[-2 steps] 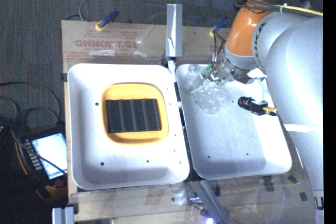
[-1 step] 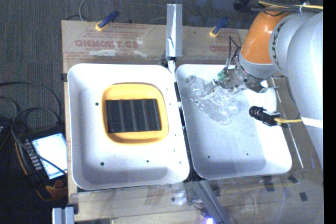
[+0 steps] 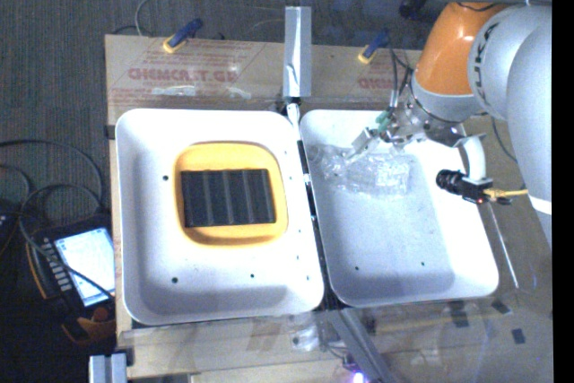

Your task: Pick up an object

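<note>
A clear crinkled plastic piece (image 3: 372, 168) lies in the upper left part of the right bin (image 3: 448, 282). My gripper (image 3: 369, 139) reaches in from the right and hangs low over the top edge of that plastic, at or very near its surface. A yellow-orange block with a dark ribbed centre (image 3: 229, 195) lies flat in the middle of the left bin (image 3: 143, 282), well away from the gripper.
The grey arm with its orange band (image 3: 453, 58) fills the upper right and overhangs the right bin's far corner. A black cable fitting (image 3: 453, 182) juts out at the right bin's right rim. A metal post (image 3: 297, 49) stands behind the divide between the bins.
</note>
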You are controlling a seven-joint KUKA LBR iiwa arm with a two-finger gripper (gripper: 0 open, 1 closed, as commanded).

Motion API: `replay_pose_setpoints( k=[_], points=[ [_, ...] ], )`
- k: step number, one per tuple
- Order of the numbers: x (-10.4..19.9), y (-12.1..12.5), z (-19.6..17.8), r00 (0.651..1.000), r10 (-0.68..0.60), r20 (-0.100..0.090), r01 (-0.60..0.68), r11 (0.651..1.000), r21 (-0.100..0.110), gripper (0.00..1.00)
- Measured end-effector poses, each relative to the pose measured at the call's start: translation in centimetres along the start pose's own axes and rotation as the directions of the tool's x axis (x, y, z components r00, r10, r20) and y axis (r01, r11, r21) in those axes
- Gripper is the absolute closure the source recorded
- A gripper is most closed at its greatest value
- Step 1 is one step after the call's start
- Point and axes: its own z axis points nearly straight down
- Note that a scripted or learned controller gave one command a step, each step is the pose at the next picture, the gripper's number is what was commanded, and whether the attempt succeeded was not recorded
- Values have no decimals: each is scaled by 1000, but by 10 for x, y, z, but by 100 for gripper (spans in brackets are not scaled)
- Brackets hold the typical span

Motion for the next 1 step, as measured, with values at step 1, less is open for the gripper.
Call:
replay_pose_setpoints(
  k=[1],
  points=[
    [-66,-47,35,999,36,-1,-36,999,1,0]
  ],
)
